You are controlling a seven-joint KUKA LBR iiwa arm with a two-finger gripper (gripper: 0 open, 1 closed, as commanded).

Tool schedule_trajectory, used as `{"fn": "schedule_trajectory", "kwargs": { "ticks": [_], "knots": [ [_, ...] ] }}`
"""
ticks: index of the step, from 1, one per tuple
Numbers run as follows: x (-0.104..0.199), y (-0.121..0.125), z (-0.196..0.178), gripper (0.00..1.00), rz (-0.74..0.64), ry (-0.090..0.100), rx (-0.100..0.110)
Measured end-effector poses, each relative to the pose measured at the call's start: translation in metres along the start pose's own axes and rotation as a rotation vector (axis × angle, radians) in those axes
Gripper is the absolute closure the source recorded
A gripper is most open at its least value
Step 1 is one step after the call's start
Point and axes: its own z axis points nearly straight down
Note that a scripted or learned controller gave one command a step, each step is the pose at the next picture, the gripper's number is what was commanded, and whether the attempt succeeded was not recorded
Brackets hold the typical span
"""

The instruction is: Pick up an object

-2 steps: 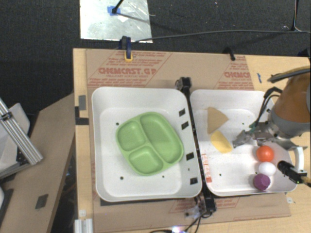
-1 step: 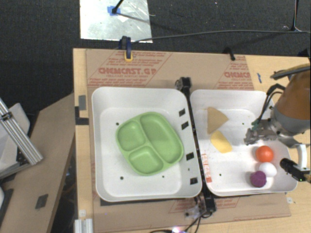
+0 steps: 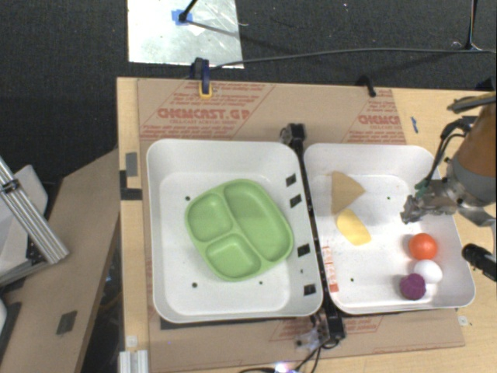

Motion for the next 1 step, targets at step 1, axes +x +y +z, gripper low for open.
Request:
{"fn": "schedule_trajectory", "kwargs": {
  "ticks": [1],
  "knots": [
    [-0.0002,0.0074,-0.0637,1.0,-0.002,-0.001,-0.004]
  ]
}}
